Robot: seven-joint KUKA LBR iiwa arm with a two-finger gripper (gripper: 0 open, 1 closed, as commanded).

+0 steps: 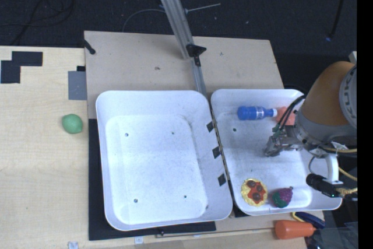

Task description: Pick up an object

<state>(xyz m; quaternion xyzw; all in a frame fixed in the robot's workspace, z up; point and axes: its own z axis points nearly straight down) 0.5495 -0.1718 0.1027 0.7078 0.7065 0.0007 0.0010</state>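
In the right bin (233,119) lie a blue bottle (254,112) near the back, a yellow and red toy (254,192) at the front, and a dark red berry-like object (282,197) beside it. A pale orange object (284,113) shows just right of the bottle, partly hidden by the arm. My gripper (274,148) hangs low over the bin's middle right, between the bottle and the front toys. Nothing shows between its fingertips.
The left bin (105,108) sits beside the right one, joined by black clips. A green ball (72,123) rests on the bench at far left. An orange object (293,228) lies outside the right bin's front edge. A metal rail (176,11) slants in from the back.
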